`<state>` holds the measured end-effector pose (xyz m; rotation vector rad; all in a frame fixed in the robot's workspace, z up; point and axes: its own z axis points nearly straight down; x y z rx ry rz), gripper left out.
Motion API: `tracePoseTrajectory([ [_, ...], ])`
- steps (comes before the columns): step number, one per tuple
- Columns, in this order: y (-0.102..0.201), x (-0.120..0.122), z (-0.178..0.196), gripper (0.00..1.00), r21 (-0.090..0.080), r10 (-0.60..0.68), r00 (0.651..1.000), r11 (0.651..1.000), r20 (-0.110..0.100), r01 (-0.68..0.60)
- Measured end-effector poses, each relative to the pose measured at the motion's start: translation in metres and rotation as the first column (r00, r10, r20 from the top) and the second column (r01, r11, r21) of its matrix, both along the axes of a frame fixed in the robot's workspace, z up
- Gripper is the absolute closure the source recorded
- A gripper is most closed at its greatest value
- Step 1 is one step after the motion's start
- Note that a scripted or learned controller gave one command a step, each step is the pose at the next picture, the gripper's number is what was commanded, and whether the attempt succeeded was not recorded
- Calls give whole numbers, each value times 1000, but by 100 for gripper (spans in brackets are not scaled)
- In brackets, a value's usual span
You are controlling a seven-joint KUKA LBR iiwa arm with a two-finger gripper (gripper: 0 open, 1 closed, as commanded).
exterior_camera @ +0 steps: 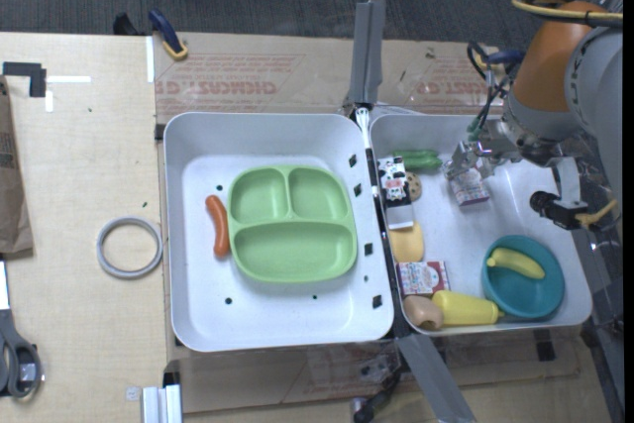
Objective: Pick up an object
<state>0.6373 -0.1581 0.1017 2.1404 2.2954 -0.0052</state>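
The pale wooden counter (79,173) carries two shallow white plastic bins with rounded corners, set edge to edge. The left bin (188,292) holds a matte green three-compartment tray (292,223) at its middle, leaving a band of bare floor all round; an orange sausage (217,224) lies just off the tray's left rim. The grey arm (570,74) with its orange band reaches over the right bin (466,243), whose centre is open floor. At its near right sits a round teal plate (525,277) bearing a yellow banana (515,263). A yellow bottle (461,308) lies along the near wall. The pincer (468,171) hangs low at the far side, closed on a small crinkled silvery packet (473,188). A green pepper (416,158) lies by the far left corner.
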Motion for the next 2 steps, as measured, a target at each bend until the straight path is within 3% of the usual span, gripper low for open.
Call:
tracePoseTrajectory([
  [1,53,-35,105,100,3,-153,988,988,-1,153],
  [2,75,-43,88,100,3,-213,977,977,-5,213],
])
